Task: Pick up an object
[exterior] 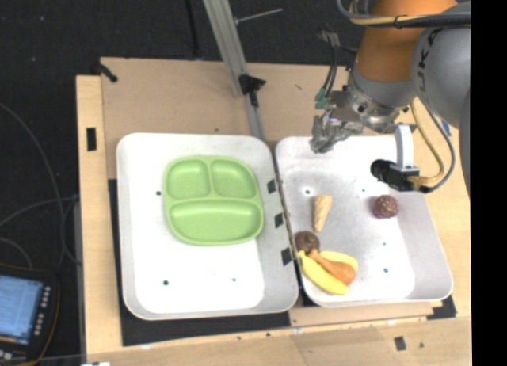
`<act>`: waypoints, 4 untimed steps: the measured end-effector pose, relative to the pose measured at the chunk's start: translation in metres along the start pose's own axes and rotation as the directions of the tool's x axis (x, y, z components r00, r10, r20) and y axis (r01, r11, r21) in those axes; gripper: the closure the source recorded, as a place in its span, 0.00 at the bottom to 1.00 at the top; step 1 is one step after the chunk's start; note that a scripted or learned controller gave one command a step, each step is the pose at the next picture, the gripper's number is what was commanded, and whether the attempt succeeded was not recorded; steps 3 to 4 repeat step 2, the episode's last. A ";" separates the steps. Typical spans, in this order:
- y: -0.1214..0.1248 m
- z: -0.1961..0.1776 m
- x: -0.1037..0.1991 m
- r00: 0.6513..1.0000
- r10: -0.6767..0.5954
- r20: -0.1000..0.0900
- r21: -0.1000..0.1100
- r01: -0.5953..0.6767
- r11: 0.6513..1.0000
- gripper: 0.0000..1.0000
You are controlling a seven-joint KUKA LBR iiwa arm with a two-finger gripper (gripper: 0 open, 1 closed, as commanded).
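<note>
My gripper [323, 142] hangs over the far left corner of the right bin [404, 277], well above its floor. Nothing shows between its fingertips. In that bin lie a tan cone-shaped piece [321, 211] near the middle, a dark maroon ball [386, 206] toward the right, a brown round piece [306, 241] at the left wall, and a yellow banana [320, 277] with an orange carrot-like piece [336, 266] lying on it near the front. The cone is the closest item to the gripper, a short way nearer the front.
The left bin [142, 277] holds a green three-compartment plate [214, 200]. A slanted metal pole [230, 47] rises behind the bins, its foot near the gap between them. The wooden bench [158, 87] surrounds both bins.
</note>
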State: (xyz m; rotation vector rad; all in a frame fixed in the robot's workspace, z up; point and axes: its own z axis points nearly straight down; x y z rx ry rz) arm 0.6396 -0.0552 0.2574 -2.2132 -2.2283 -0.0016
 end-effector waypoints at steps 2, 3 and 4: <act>-0.016 0.022 0.110 1.000 0.000 0.000 0.001 0.000 1.000 1.00; -0.016 0.022 0.110 1.000 0.000 0.000 0.001 0.000 1.000 1.00; -0.016 0.022 0.110 1.000 0.000 0.000 0.001 0.000 1.000 1.00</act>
